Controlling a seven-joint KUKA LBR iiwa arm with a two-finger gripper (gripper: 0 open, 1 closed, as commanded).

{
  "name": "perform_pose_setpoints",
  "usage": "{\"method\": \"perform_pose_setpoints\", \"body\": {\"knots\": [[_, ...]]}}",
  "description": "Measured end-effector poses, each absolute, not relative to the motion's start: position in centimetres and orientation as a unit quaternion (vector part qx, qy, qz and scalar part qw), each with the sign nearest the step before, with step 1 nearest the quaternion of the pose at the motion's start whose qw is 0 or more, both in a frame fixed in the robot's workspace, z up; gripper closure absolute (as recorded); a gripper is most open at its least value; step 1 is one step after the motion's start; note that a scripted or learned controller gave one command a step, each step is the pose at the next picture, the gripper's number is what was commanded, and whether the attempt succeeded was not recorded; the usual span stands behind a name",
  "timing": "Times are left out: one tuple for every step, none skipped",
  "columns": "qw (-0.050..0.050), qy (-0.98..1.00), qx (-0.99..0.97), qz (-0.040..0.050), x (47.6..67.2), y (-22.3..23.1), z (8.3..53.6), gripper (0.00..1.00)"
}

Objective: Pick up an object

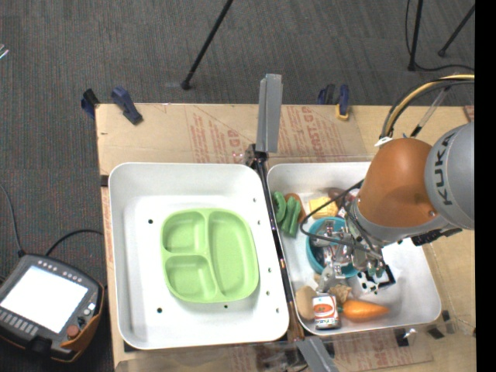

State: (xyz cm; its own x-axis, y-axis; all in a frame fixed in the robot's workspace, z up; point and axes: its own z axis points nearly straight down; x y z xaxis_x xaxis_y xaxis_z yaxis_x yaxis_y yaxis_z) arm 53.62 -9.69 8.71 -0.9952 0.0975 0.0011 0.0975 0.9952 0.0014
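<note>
The small red-labelled can (326, 310) stands at the near edge of the right white bin (422, 285), just below my pincer (339, 268), with an orange carrot (364, 310) beside it. I cannot tell my pincer's state. A green divided plate (210, 255) lies in the left bin (128, 231).

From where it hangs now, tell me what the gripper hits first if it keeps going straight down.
Probably the small can with the red label, standing near the right bin's front wall just below the gripper. The blue bowl sits close behind, and depth is hard to judge from this slanted view.
</note>
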Motion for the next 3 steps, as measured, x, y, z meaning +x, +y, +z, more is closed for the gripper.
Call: {"method": "perform_pose_setpoints", "body": {"knots": [[0.000, -0.997, -0.083, -0.0005, 53.2, -8.8, 8.7, 0.00], [-0.003, -0.997, -0.081, -0.0004, 53.4, -8.7, 10.0, 1.00], [0.000, -0.997, -0.080, -0.0009, 53.3, -8.6, 9.7, 0.00]]}}
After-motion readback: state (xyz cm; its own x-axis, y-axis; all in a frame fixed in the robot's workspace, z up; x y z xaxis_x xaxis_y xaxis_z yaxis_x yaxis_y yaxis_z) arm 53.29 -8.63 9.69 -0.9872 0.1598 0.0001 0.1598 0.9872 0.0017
